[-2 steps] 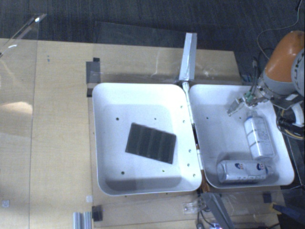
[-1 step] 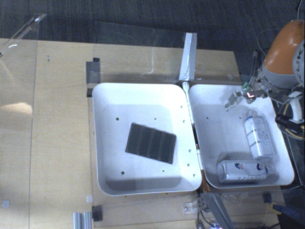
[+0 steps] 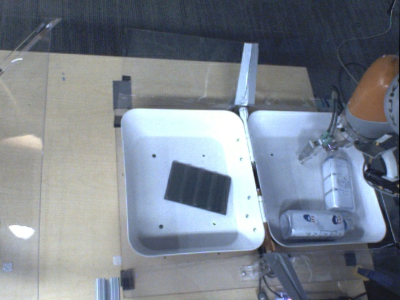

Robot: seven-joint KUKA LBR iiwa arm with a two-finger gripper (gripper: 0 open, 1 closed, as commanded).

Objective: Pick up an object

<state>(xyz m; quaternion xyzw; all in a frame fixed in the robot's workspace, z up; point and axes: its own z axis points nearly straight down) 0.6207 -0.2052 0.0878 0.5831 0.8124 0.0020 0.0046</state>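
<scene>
In the right bin [image 3: 275, 136], my gripper [image 3: 319, 146] hangs over the upper middle, open, with nothing between its fingers. Just below it a pale plastic bottle [image 3: 338, 183] lies lengthwise along the bin's right side, its top end close to the fingertips. A silver can with a blue label [image 3: 312, 224] lies on its side against the front wall. A black ribbed rectangular pad [image 3: 198, 187] lies flat in the middle of the left bin [image 3: 144, 130]. The grey arm with its orange band [image 3: 372, 99] comes in from the right.
A metal post [image 3: 247, 74] stands at the back where the two bins meet. Cables [image 3: 369, 36] run behind the arm at the upper right. A transparent sheet [image 3: 25, 142] covers the wooden bench on the left.
</scene>
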